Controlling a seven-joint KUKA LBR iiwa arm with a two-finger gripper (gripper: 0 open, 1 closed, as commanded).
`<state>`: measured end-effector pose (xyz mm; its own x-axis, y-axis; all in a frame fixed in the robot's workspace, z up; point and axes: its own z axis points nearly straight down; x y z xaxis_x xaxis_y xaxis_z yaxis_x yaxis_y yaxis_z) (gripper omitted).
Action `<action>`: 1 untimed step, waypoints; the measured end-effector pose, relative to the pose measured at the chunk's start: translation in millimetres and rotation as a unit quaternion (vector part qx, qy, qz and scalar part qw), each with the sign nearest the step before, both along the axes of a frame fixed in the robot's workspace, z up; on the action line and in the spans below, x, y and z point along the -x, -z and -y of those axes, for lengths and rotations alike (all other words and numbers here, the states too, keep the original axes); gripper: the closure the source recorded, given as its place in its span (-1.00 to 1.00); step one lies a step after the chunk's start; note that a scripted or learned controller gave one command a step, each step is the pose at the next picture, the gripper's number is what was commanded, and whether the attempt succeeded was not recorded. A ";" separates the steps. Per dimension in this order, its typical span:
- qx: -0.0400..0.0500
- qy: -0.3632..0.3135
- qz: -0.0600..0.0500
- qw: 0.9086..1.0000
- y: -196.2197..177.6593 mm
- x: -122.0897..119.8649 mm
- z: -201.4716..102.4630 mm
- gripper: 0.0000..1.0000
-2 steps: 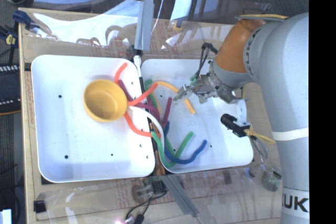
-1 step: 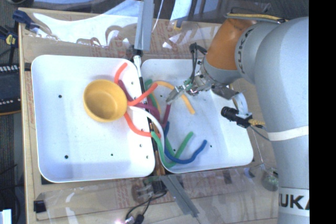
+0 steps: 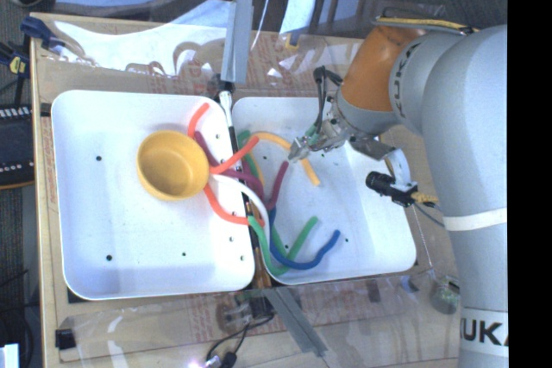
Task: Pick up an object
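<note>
Hovering low in the right-hand shallow white plastic bin (image 3: 379, 258), the two-finger gripper (image 3: 304, 149) sits right at the bent yellow flexible tube (image 3: 293, 152); fingers too small and cluttered to read, cannot tell if apart or closed, so no grasp claimed. The yellow tube runs from near the divider across under the gripper tip, then drops down toward bare bin floor.

Risks, as judgement: the yellow tube tangles at its left end with the salmon-orange flexible tube (image 3: 226, 172), dark maroon tube (image 3: 259, 181), green tube (image 3: 289, 241) and blue tube (image 3: 302, 258). A lift could drag the bundle along, or the tube slips out because it is thin and round. The orange tube drapes over the wall between the bins, so a pull may snag there or tug it into the round yellow plastic bowl (image 3: 174, 164) in the left white bin (image 3: 78, 228). Fingers closing on two tubes at once is also likely.

Room: the right half of the right bin is bare floor, good for retreat. Straight up looks free. Leftward is crowded: divider wall and tube pile just beside the gripper. The far wall of the right bin is near the wrist.
</note>
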<state>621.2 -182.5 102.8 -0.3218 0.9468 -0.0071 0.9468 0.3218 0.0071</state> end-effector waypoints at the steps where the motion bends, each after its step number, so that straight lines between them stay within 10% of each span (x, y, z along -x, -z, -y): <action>1: -0.001 -0.079 -0.004 0.997 -104.8 -7.5 -42.3 1.00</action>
